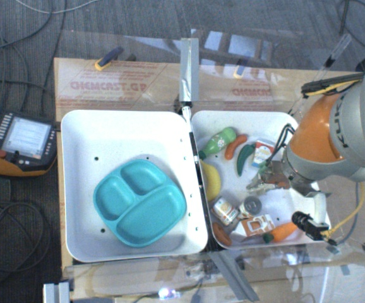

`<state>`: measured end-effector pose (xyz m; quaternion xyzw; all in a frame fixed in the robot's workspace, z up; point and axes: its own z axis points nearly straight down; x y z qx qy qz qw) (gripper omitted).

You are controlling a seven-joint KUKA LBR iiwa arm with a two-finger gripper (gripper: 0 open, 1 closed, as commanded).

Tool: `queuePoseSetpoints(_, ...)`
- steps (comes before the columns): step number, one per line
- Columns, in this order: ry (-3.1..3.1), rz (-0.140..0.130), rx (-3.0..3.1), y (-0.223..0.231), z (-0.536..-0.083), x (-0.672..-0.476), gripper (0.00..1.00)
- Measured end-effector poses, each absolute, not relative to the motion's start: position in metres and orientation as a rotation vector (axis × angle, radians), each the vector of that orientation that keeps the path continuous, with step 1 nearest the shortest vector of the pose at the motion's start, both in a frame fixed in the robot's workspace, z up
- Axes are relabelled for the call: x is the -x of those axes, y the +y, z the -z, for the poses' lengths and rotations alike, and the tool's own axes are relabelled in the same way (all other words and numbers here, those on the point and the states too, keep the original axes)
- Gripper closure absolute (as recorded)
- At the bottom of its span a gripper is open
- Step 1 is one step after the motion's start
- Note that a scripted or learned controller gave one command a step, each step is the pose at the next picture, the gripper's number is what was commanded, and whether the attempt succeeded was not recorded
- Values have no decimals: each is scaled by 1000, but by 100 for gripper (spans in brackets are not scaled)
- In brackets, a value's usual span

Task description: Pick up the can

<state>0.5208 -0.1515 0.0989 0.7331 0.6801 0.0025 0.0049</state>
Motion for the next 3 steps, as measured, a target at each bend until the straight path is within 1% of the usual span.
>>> queuePoseSetpoints(1, 2130, -8, -2296, -152, -99, -521, 0)
queuePoseSetpoints(2, 2073, -14, -2352, -182, -90, -518, 0)
queuePoseSetpoints(3, 2040, 7, -2388, -175, -152, -566, 0)
